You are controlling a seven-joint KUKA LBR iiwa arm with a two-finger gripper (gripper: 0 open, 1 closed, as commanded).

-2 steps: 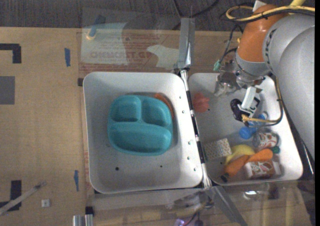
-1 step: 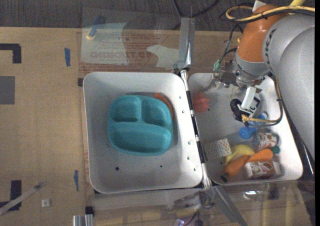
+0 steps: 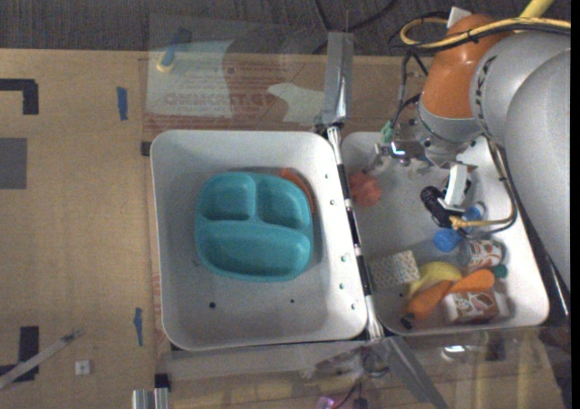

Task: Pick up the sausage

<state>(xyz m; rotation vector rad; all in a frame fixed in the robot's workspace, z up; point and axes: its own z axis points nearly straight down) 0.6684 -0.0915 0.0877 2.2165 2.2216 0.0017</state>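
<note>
A short reddish-brown sausage lies in the right bin, close to its left wall. My gripper hangs over the bin's far part, just up and to the right of the sausage and apart from it. The orange band of the arm sits above it, and the grey arm body fills the right side.
The left bin holds a teal divided plate with an orange piece at its far edge. In the right bin's near part lie a checkered cloth, a banana, a carrot, a carton, a can and a blue item.
</note>
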